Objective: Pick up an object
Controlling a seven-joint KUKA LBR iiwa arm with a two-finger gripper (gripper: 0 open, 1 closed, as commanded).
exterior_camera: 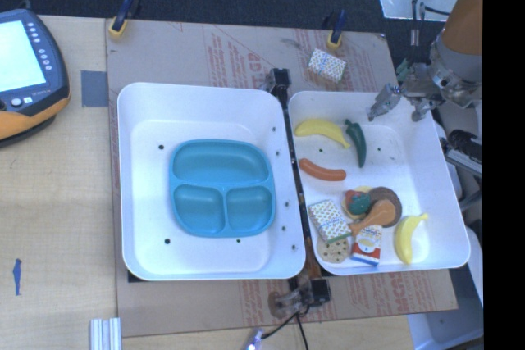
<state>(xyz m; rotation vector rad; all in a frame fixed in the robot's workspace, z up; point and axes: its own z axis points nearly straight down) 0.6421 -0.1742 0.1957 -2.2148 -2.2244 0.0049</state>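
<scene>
Objects for picking lie scattered in the right bin [426,152], the one nearer the arm. Toward its far side a yellow banana [322,129] curves beside a dark green pepper [357,142], the two almost touching at the banana's end. Just nearer than them a reddish hot dog [322,170] lies across the bin floor on its own. The near end is crowded: a checkered block [328,218], a round cookie [333,249], a small carton with a red label [368,244], a brown wooden spoon-like piece [379,207] lying over some orange and green bits I can't make out, and a second yellow banana [408,237] against the right wall.

From where I stand, the gripper [401,102] hangs over the far right corner of that bin, with the grey wrist and orange band behind it. Its two fingers look spread apart, released, with nothing between them, and it is well apart from the toys.

The left bin [139,176] holds a blue divided plate [221,186] in its middle. Another checkered block [327,65] sits on the cardboard beyond the bins. A tablet-like pendant [25,70] rests at the bench's left edge.
</scene>
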